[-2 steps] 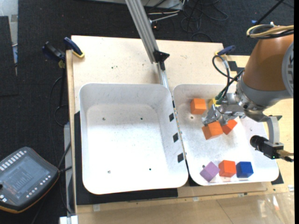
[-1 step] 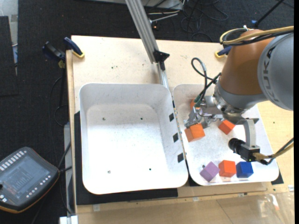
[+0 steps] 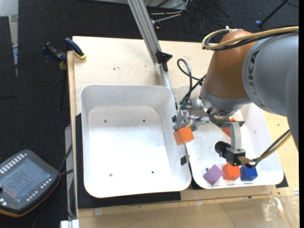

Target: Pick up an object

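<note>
gripping a small orange cube (image 3: 184, 136) between the two fingers of the grey gripper (image 3: 182, 125), raised over the left rim of the right shallow white bin (image 3: 266, 127). just left of gripper: left shallow white bin (image 3: 128, 141). below and right of gripper, on right bin floor: purple block (image 3: 213, 174), red-orange block (image 3: 231, 171) and blue block (image 3: 248, 173) side by side, near the front rim. grey arm with orange band (image 3: 228, 65) directly right of gripper.
</note>
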Action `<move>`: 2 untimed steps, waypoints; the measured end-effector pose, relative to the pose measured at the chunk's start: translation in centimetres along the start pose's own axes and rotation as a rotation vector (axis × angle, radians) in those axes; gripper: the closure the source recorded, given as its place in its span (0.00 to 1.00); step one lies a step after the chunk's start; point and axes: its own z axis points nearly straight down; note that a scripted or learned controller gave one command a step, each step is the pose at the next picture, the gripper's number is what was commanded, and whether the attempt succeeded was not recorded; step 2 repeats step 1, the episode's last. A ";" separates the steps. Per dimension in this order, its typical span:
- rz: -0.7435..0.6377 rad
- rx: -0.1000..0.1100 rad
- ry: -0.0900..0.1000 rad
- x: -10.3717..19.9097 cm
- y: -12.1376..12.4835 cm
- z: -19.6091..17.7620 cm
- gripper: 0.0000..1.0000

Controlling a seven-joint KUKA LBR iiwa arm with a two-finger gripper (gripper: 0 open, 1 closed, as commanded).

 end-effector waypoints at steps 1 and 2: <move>-0.001 -0.003 0.001 5.7 0.5 -0.9 1.00; -0.001 -0.003 0.001 5.7 0.5 -0.9 1.00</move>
